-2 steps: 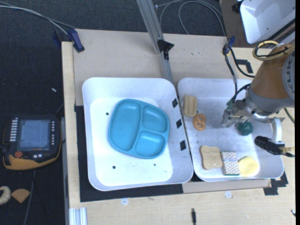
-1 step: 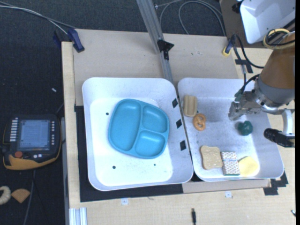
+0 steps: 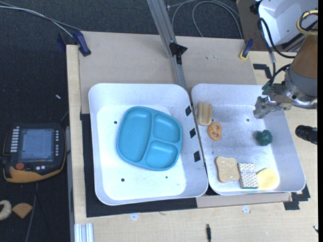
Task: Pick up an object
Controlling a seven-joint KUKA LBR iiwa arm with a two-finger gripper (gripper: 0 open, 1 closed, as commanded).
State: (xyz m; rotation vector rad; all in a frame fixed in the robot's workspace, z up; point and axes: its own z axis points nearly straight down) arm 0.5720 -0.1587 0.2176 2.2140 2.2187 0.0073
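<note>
Clearly the hand point(image 3: 263, 106) hangs over the right bin's point(image 3: 237, 97) upper right part with nothing visibly in it; whether it is wide or narrow I cannot tell. The nearest target, a small dark green lumpy object point(image 3: 263, 137), lies just below it on the bin floor. Being rounded, it could squirt sideways from an off-centre grasp.

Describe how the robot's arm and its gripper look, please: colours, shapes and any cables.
The arm enters from the right with a rounded white-grey shell. Lower down sits an orange-brown band, then a shiny silver ring at the wrist. The gripper is a small, blocky grey metal piece. Black cables run along the arm toward the wrist, and a yellow cable loop shows near the shell.
</note>
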